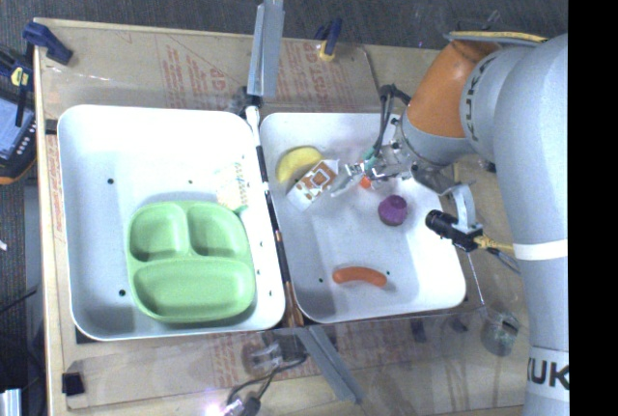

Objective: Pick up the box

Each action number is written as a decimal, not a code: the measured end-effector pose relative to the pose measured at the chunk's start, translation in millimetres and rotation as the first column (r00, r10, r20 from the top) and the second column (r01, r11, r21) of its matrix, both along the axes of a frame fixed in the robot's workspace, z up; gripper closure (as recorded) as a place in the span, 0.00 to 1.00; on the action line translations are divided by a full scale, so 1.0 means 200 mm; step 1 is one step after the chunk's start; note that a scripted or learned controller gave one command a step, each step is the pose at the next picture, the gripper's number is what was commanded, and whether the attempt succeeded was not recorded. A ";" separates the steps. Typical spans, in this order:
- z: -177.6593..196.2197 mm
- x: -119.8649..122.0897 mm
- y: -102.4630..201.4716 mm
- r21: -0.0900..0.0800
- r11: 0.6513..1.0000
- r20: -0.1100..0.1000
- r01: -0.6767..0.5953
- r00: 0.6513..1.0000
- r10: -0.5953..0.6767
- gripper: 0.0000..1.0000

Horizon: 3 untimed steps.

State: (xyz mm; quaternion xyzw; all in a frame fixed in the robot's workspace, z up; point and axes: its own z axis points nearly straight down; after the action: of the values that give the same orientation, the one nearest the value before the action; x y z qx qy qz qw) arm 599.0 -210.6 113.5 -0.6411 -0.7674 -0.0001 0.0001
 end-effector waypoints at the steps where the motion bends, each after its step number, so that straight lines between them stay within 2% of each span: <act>1: -0.04 0.29 0.01 0.000 0.983 -0.001 -0.182 0.983 0.182 0.00; 2: 0.02 0.30 0.02 0.001 0.982 0.002 -0.188 0.982 0.188 1.00; 3: 0.28 0.16 0.26 0.000 0.847 0.000 -0.532 0.847 0.532 1.00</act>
State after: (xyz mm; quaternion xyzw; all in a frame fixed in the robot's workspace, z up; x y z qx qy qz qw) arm 630.4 -159.0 169.8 -0.4039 -0.9148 0.0002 0.0001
